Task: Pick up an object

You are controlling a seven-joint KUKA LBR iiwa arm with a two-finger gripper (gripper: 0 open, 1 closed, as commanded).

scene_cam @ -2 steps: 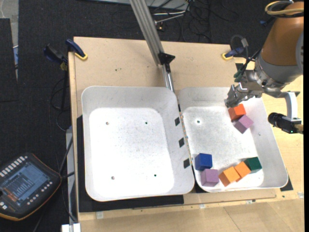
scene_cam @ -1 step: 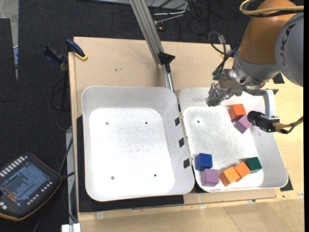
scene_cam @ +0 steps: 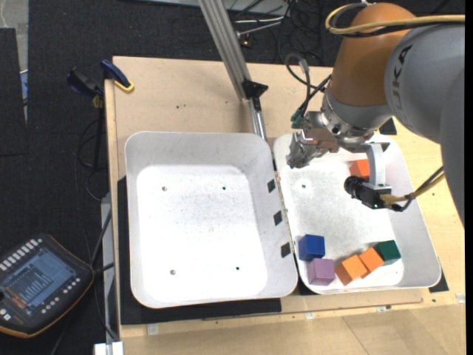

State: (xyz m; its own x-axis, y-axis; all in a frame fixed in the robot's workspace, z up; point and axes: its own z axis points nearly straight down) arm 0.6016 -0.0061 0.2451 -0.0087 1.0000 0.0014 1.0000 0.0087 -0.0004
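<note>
My gripper (scene_cam: 299, 154) hangs over the far left corner of the right bin (scene_cam: 329, 209), low above its floor, with nothing visible in it. Along that bin's near edge lie a blue cube (scene_cam: 311, 245), a purple cube (scene_cam: 321, 271), an orange block (scene_cam: 352, 265) and a green cube (scene_cam: 387, 252), all well apart from the gripper. Another orange block (scene_cam: 360, 168) sits near the bin's far right, partly hidden behind a white bracket on the wrist.
The left bin (scene_cam: 199, 213) lies beside the right one, their rims touching. A slanted metal pole (scene_cam: 229, 43) ends near the bins' far junction. A blue clamp (scene_cam: 111, 72) sits at the bench's far left corner, and a teach pendant (scene_cam: 37, 279) lies off the bench.
</note>
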